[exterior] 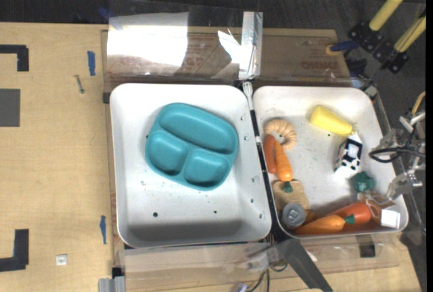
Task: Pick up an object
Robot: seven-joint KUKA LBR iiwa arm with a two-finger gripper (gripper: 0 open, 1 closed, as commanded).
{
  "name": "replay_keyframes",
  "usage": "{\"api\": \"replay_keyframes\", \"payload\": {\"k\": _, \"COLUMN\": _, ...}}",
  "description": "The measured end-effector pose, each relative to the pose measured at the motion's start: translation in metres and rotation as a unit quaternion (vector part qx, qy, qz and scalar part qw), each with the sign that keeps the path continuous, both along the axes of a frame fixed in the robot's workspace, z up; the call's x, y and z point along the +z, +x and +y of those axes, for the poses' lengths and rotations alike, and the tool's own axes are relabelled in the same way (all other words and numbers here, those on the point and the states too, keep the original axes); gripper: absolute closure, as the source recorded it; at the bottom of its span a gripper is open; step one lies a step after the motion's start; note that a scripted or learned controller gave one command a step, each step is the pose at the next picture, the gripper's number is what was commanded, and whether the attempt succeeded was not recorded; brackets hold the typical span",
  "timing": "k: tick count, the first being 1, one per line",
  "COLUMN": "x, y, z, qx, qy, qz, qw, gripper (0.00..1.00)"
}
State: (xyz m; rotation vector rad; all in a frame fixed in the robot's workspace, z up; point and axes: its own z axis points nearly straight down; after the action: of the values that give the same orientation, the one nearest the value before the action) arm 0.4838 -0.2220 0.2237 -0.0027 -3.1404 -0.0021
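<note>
The right bin (308, 92) holds several small toys. A yellow piece (329, 119) lies at its back, and a curled tan shrimp (281, 131) sits near the left wall above an orange carrot (280, 162). A black-and-white cow (350, 153) stands right of centre, with a small teal piece (364, 182) just in front of it. Along the front wall lie two more carrots (338, 218), a grey round cap (293, 215) and a small white block (390, 218). In the left bin (128, 149) rests a teal divided plate (193, 144).
A clear plastic sheet (176, 44) with tape stands behind the bins. Yellow-legged black hardware (392, 7) is at the back right. Loose cables and metal parts (406, 149) hang beside the right bin's right wall. Bare wooden bench (47, 149) extends to the left.
</note>
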Motion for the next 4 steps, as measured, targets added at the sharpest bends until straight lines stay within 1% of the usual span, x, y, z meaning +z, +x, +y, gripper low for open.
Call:
{"api": "replay_keyframes", "payload": {"k": 1, "x": -0.111, "y": 0.004, "z": 0.016, "qx": 0.035, "qy": -0.0051, "qz": -0.011, "qw": 0.9993, "gripper": 0.0}}
{"api": "replay_keyframes", "payload": {"k": 2, "x": -0.082, "y": 0.05, "z": 0.001, "qx": 0.078, "qy": -0.0008, "qz": -0.003, "qw": 0.997, "gripper": 0.0}}
{"api": "replay_keyframes", "payload": {"k": 3, "x": -0.079, "y": 0.048, "z": 0.0, "qx": 0.099, "qy": -0.0005, "qz": -0.002, "qw": 0.995, "gripper": 0.0}}
{"api": "replay_keyframes", "payload": {"k": 4, "x": -0.067, "y": 0.066, "z": 0.0, "qx": 0.15, "qy": -0.0005, "qz": -0.003, "qw": 0.9887, "gripper": 0.0}}
